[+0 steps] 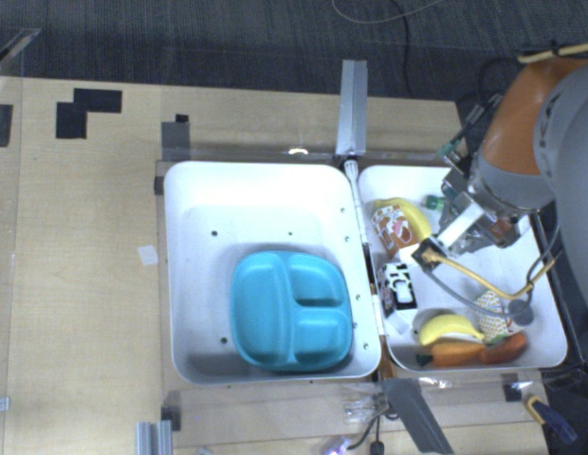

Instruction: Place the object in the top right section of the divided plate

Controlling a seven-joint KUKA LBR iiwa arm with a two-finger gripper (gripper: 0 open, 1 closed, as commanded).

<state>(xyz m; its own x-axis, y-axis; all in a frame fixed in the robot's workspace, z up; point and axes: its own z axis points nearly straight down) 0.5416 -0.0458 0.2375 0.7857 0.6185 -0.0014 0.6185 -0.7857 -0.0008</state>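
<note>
Plate (275, 303) holds nothing; placement outstanding. Gripper (485, 238) hangs well right of the plate, near banana (449, 327) and packet (398, 224); its grasp cannot be told.

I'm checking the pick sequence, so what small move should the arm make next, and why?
Probably descend toward the yellow packet just beside the gripper: the gripper hangs over the right bin, and the blue divided plate waits in the left bin.
</note>
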